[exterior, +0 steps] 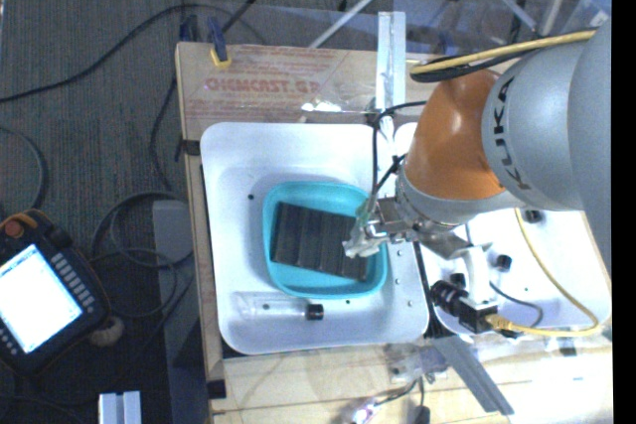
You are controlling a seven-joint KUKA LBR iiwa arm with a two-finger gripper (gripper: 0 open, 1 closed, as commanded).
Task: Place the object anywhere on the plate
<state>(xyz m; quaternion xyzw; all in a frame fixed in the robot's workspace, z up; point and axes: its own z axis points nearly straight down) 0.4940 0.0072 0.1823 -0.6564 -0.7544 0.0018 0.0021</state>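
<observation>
the landmark here is the blue plate (323, 285), sitting in the left white bin (224, 213) on the table (258, 79).

just off the plate's near-left corner, on the bin floor, lies a clear tube with a black cap (280, 308). its long axis runs left to right, about parallel to the plate's near rim, and the black cap end points toward the plate's near side. it is beside the plate, not on it.

on the plate itself lies a dark ribbed slab (310, 238), covering most of the plate's inside. its long sides run from the plate's far-left toward its near-right. if this slab is the object meant, it already rests where the task wants it, though that is only a judgement; the tube may equally be the thing to move.

at the plate's right rim sits the claw (364, 241), hanging over the slab's right end, with the grey arm and its orange band (452, 149) coming in from the right above the second bin (556, 263). whether the claw is spread or pressed together i cannot tell, nor whether it touches the slab.

the relation that matters: the slab lies directly under and to the left of the claw, while the tube lies further left and nearer the camera, past the plate's near rim.
</observation>
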